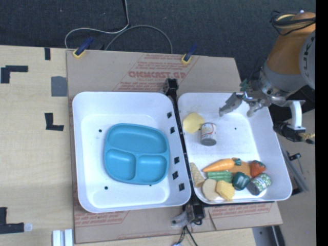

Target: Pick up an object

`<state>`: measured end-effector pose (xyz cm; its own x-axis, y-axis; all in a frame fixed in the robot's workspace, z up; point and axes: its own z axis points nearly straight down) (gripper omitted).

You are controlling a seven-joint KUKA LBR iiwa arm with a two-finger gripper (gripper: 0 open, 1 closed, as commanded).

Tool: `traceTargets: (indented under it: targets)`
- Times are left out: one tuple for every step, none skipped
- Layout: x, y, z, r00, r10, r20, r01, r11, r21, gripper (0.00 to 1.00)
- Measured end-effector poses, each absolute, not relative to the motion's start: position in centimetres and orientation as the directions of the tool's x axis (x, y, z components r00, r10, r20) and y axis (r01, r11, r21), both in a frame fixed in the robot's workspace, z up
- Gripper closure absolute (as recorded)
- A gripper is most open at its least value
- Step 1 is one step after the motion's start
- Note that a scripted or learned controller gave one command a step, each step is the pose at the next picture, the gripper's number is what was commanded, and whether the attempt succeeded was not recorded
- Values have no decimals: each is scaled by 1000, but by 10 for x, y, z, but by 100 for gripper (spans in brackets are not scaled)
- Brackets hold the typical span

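End effector (240, 105) poised over far right corner of right bin (271, 137), fingers spread open, nothing between them. Nearest candidate: small can (208, 134), lying near bin's left wall, just beside yellow lemon (193, 122). Can down and to the left of end effector in camera view, apart from it. Toy food heap (230, 178) along near wall, farther off.

I see a blue plate (136, 153) in the white left bin (87, 104). The right bin (269, 142) holds an orange carrot (221, 165), a pale yellow lemon (193, 122) and a silver can (208, 134).
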<state>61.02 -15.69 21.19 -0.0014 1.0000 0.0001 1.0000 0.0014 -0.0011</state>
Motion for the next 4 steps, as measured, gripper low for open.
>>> traceTargets:
  targets:
    - [596, -117, 149, -3, 1000, 2, 1000, 3, -8, 0]
    - [595, -113, 82, -2, 1000, -3, 1000, 2, 2, 0]
    - [596, -113, 97, -1, 1000, -3, 1000, 1, 6, 100]
    - [573, -64, 219, -7, 1000, 2, 1000, 7, 8, 100]
